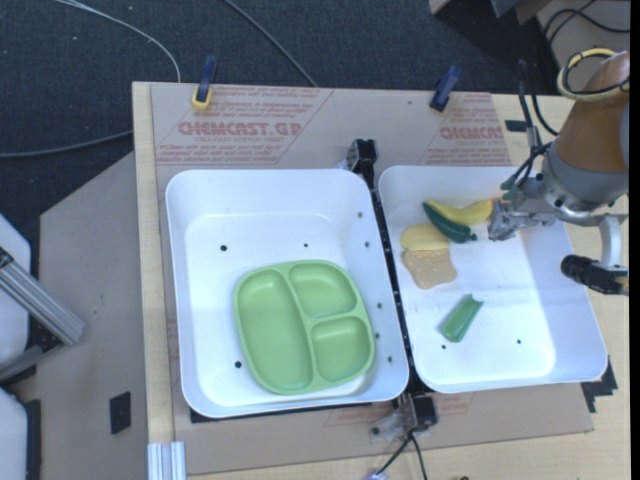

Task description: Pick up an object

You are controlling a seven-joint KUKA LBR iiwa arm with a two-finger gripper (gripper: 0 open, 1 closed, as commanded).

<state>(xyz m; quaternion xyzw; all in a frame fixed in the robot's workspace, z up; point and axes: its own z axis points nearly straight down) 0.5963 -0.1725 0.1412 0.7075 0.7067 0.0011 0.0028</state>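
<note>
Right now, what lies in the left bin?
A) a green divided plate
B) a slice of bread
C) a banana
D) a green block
A: the green divided plate lies alone in the left bin, while the small items sit in the right bin.

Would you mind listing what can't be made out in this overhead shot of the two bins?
- Gripper: too small and blurred in the camera view to tell open from shut, or whether it touches the yellow piece.
- Yellow piece: partly covered by the dark green piece lying across it, so its full shape is unclear.
- Arm: cut off by the right edge.
- Tan item: too blurred to identify.
</note>
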